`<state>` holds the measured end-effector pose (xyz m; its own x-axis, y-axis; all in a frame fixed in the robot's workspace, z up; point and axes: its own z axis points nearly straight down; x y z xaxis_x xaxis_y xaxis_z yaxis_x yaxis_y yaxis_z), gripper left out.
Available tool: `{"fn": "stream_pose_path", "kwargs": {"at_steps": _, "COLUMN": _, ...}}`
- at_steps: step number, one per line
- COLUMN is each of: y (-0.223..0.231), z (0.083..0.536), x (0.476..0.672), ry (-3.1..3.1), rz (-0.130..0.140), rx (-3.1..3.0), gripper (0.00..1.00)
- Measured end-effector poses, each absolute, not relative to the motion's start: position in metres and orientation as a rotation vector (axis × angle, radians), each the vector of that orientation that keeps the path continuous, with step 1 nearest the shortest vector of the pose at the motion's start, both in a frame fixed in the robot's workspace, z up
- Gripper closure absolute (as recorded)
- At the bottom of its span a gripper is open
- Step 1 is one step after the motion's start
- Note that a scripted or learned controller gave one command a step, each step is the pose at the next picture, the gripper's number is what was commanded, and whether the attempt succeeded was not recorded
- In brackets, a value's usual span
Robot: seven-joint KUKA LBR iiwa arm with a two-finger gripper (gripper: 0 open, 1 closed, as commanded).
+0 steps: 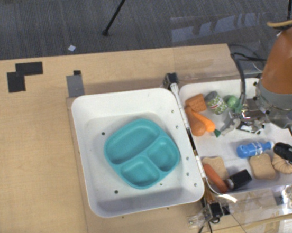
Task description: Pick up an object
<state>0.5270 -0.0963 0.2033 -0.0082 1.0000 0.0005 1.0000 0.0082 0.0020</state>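
Observation:
My gripper [241,119] hangs low over the middle of the right bin [229,142], below the grey arm with its orange band [289,68]. Just left of it lie an orange carrot [200,121], an orange block [195,102], a small patterned can [214,102] and a green piece [231,100]. A blue bottle [254,148] lies on its side a little in front of the gripper. Nothing can be seen held in the gripper.
The left bin [89,147] holds a teal divided plate [141,153]. Along the right bin's front lie a tan bread slice [213,162], a red sausage [216,176], a black block [240,178], another tan piece [262,167] and a brown pastry [283,163].

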Motion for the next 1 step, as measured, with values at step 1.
{"fn": "stream_pose_path", "kwargs": {"at_steps": 1, "y": -0.0987, "z": 0.0890, "x": 0.5687, "ry": 2.218, "rz": 0.016, "rx": 2.206, "gripper": 0.00}}
